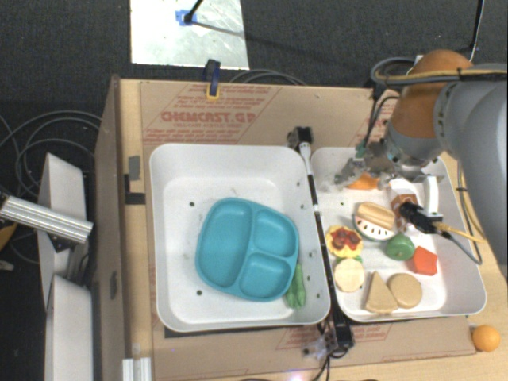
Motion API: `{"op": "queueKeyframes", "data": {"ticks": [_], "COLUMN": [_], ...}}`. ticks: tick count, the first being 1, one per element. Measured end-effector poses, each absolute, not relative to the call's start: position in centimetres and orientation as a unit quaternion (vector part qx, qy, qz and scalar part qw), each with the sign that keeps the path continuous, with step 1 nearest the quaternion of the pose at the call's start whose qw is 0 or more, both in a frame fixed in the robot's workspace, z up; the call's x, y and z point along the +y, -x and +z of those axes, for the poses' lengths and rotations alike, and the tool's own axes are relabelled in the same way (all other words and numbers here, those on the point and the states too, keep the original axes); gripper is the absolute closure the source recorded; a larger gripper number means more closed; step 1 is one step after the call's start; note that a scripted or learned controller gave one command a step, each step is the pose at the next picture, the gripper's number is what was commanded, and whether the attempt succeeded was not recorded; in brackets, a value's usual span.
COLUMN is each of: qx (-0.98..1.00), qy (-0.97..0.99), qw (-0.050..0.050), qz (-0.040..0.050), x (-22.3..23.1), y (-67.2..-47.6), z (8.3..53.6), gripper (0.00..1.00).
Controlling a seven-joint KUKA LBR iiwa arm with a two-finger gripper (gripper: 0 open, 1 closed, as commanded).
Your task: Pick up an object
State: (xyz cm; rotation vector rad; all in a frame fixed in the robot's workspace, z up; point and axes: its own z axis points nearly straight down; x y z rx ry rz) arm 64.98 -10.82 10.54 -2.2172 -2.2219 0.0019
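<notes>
Orange ball (485, 338) lies outside; jaws' opening cannot be told.

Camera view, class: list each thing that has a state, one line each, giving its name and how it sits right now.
Blue divided plastic plate: lying flat in the left white bin, compartments up.
Green pea pod toy: lying against the plate's right edge.
Round green toy: resting in the right white bin.
Red block toy: resting beside the green toy.
Orange ball: on the bench, outside the bins.
Gripper: low over the right bin's far end.
</notes>
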Motion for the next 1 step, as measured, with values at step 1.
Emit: {"op": "queueKeyframes", "data": {"ticks": [1], "qx": [-0.706], "qy": [0.708], "qw": [0.003], "qz": [0.0019], "x": [-13.43], "y": [-57.20], "z": [8.28], "gripper": [0.00]}}
